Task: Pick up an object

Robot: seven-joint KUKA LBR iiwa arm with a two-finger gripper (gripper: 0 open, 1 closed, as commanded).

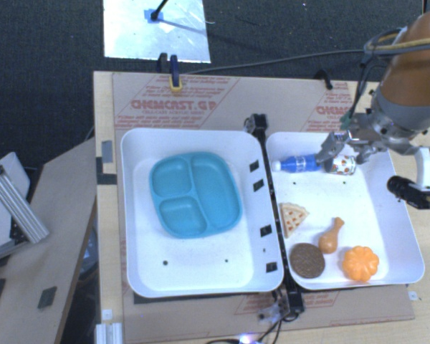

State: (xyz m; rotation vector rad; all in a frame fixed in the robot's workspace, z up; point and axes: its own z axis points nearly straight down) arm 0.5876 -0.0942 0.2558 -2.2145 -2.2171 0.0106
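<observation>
Bottle (298,164) lying just left of gripper (342,151), touching it, finger state unclear

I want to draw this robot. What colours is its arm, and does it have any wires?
The big rounded arm has an orange band over grey. Thin dark cables loop across its top. Its end effector is small, silvery-grey metal with darker parts.

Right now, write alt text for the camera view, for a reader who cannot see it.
A grey and orange robot arm reaches from the right, its gripper low over a blue bottle in the right white bin, which also holds a waffle, drumstick, cookie and pumpkin. The left bin holds a blue divided tray.
</observation>
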